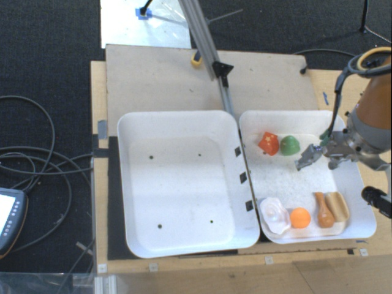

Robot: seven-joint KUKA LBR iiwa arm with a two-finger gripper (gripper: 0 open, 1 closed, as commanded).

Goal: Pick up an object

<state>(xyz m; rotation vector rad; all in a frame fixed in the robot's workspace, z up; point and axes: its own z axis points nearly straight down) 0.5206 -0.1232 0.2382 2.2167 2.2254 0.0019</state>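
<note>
The right bin (306, 118) holds a red object (268, 143) and a green ball (290, 145) side by side near its back. Along its front lie a white cup-like object (274, 215), an orange ball (300, 218), an orange-brown drumstick shape (323, 210) and a hot dog bun (337, 205). My gripper (308, 156) hangs over the right bin's middle right, just right of the green ball and above the bin floor. Nothing shows between its fingers.
The left bin (131, 127) lies beside the right one, with black clips on the shared wall. A grey pole (202, 29) slants from the back to the bins' junction. Cables and a tablet (9, 216) lie on the floor at left.
</note>
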